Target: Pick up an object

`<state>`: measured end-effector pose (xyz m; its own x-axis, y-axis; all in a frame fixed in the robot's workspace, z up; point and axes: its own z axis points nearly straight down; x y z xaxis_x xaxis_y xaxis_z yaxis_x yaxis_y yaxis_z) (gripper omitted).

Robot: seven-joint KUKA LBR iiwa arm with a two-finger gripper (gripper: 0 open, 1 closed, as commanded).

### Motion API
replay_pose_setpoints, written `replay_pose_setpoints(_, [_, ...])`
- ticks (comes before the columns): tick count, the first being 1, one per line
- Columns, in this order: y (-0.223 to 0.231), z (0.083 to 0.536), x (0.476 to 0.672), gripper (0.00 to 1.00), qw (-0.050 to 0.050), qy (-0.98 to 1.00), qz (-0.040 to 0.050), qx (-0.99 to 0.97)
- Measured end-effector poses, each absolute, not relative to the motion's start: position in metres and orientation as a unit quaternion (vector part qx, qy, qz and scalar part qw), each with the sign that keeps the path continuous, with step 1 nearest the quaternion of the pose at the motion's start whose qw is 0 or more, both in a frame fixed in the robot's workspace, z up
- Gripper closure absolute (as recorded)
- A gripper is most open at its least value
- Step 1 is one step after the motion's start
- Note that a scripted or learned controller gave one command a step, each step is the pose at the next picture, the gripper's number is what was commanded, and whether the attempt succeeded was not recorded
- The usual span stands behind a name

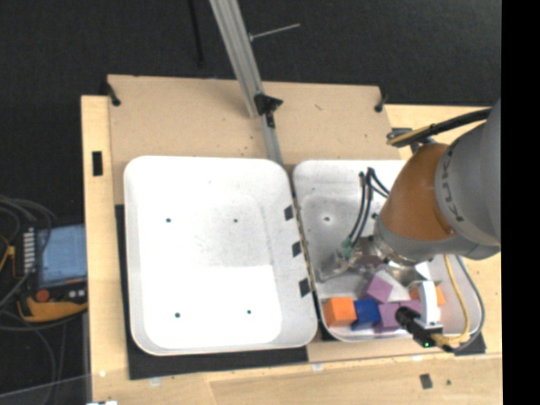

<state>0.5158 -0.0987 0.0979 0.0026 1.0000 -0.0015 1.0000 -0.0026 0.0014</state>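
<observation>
Camera view puts your arm over the right bin, lower right of the frame, with the tool sunk low just above the cluster of blocks. The orange block, the blue block and the purple blocks lie along the bin's lower edge — just below and slightly left of the tool in the picture. The wrist hides the tool, so you cannot tell its state, nor whether it touches anything. The left bin sits well apart on the bench.
</observation>
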Motion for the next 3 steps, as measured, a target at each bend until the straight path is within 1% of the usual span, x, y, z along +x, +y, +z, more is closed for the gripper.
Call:
replay_pose_setpoints(1, [-0.1,0.109,0.517,1.0,0.002,0.704,0.0016,0.711])
replay_pose_setpoints(3, [-0.089,0.205,0.532,1.0,0.003,0.709,0.0021,0.706])
